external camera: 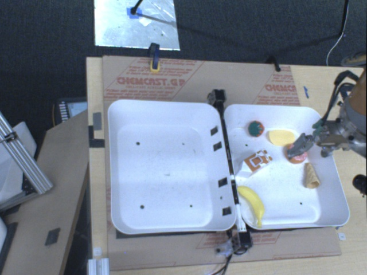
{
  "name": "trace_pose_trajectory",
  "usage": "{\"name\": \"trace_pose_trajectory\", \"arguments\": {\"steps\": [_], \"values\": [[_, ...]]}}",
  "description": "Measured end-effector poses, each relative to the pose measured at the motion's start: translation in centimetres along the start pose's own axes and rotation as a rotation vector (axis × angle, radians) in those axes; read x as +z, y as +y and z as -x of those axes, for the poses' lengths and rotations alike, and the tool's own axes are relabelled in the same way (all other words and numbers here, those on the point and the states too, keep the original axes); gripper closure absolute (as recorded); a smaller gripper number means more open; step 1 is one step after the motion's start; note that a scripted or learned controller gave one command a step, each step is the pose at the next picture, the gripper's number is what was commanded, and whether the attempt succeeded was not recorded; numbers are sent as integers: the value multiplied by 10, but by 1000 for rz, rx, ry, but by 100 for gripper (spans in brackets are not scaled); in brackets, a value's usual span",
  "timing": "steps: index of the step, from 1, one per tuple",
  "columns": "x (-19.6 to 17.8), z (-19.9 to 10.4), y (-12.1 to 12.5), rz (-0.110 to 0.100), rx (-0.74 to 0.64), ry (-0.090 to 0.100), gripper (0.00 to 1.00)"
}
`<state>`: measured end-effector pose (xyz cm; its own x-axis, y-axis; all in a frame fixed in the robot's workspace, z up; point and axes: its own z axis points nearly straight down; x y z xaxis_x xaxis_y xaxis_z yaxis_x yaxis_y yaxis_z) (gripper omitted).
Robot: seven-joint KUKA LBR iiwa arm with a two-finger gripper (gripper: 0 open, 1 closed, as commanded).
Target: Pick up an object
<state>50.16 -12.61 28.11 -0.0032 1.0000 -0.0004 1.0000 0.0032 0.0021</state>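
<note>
The right bin (pixel 332 211) holds several small objects. A yellow banana (pixel 253 204) lies at its front left corner. An orange and white box (pixel 258 161) sits near the middle, with a green and red round piece (pixel 256 129) and a yellow oval piece (pixel 282 137) behind it. A tan cone (pixel 311 175) lies toward the right. My gripper (pixel 298 148) reaches in from the right, low over a red round piece (pixel 297 158) that it partly hides. I cannot see whether it holds anything.
The left bin (pixel 166 165) sits beside the right one, with a black clipped divider (pixel 225 153) between them. Both rest on a cardboard sheet (pixel 172 79). A shiny metal plate (pixel 136 16) lies on the dark floor behind.
</note>
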Motion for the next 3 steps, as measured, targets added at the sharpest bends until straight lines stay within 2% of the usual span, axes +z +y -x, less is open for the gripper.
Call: {"name": "trace_pose_trajectory", "arguments": {"steps": [1,2,3], "values": [[-11,0,1,4,-3,-1,100],[19,-68,38,-1,-8,3,100],[52,-83,121,2,-5,0,100]]}}
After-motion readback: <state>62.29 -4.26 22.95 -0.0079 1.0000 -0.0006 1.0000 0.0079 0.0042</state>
